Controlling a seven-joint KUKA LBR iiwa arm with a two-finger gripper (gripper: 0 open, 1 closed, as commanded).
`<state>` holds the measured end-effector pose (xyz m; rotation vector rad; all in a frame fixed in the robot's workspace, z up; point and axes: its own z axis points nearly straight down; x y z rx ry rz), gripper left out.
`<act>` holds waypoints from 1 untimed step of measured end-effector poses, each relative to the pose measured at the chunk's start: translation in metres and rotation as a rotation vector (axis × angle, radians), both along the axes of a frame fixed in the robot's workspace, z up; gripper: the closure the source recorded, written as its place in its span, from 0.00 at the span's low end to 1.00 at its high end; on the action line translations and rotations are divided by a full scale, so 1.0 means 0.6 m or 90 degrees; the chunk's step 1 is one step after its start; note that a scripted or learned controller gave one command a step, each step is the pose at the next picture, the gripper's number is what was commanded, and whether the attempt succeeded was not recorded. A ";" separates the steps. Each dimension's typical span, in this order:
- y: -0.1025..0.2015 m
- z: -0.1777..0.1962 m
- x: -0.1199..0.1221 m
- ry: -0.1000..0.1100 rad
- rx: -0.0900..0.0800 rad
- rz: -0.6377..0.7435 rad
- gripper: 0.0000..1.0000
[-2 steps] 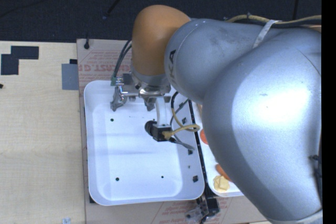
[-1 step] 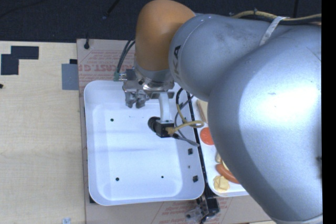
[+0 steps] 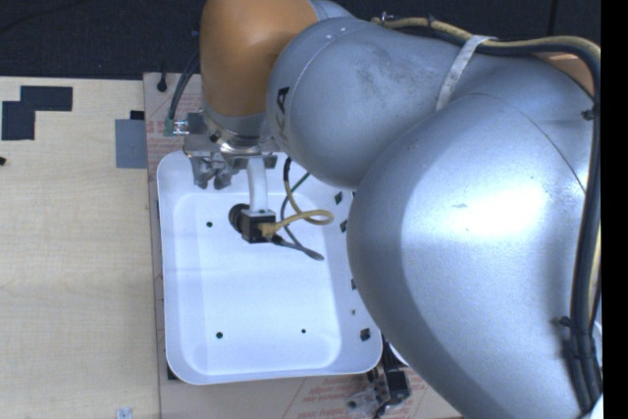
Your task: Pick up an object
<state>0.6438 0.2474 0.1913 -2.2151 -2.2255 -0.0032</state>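
The grey arm's tool (image 3: 215, 176) hangs over the far end of the shallow white plastic bin (image 3: 257, 311); whether it is released or clenched, I cannot tell.

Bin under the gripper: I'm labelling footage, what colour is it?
The bin is white, camera view.

Pale wooden bench (image 3: 69, 240); white bin (image 3: 255, 309) on it; dark patches (image 3: 39, 108) left.

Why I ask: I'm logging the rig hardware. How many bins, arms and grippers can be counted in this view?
white bin: 1
grey arm: 1
gripper: 1
Total: 3
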 end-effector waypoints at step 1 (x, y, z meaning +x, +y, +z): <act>-0.092 0.170 -0.075 -0.003 -0.001 -0.004 1.00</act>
